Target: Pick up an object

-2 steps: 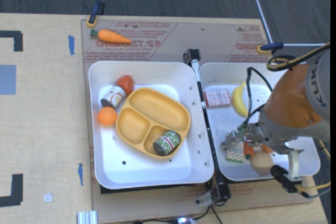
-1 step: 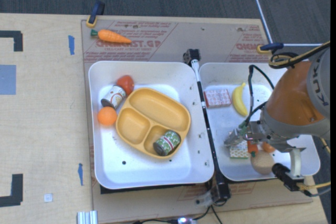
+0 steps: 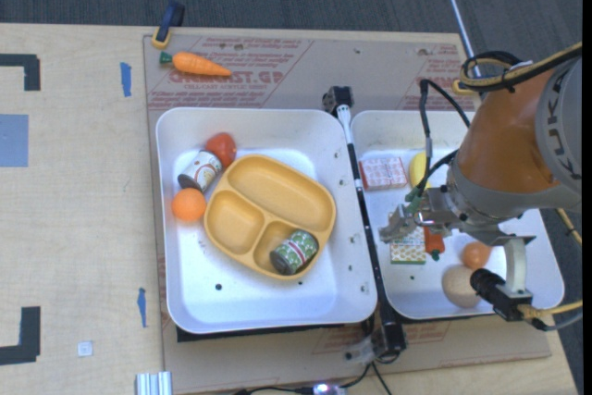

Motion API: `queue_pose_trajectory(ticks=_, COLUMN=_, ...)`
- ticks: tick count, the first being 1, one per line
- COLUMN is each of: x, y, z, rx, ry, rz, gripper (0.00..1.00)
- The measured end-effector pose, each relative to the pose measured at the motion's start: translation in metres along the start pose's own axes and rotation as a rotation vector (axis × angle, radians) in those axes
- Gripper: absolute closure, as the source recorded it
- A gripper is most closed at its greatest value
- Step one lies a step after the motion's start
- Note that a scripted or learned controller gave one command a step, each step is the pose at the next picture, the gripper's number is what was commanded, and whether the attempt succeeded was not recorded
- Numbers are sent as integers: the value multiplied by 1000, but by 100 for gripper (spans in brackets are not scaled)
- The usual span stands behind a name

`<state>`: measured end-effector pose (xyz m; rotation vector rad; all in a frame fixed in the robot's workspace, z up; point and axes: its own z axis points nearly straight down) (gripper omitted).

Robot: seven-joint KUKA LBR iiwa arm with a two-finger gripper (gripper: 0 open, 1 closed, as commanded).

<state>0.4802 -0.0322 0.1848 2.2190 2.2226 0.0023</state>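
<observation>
My gripper point(image 3: 405, 223) hangs low over the middle of the right bin point(image 3: 546, 291), below the orange wrist band. Right under it lies a small green-and-white packet point(image 3: 405, 251), with a small orange-red piece point(image 3: 434, 244) beside it. Farther back in that bin are a pink-and-white packet point(image 3: 383, 171) and a yellow fruit point(image 3: 418, 168), partly hidden by the arm. An orange ball point(image 3: 476, 254) and a beige egg-like object point(image 3: 459, 285) sit near the front right. I see nothing held in the gripper.
The left bin point(image 3: 176, 291) holds a yellow divided plate point(image 3: 277, 190) with a green can point(image 3: 294, 252) in it, an orange ball point(image 3: 189, 205), a red tomato point(image 3: 221, 146) and a small brown bottle point(image 3: 199, 169). A toy carrot point(image 3: 199, 64) lies on the cardboard behind the bins.
</observation>
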Motion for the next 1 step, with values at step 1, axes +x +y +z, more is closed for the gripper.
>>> queue_pose_trajectory(ticks=1, x=0, y=2, z=-10, rx=-5, ry=-1, rz=0, gripper=100)
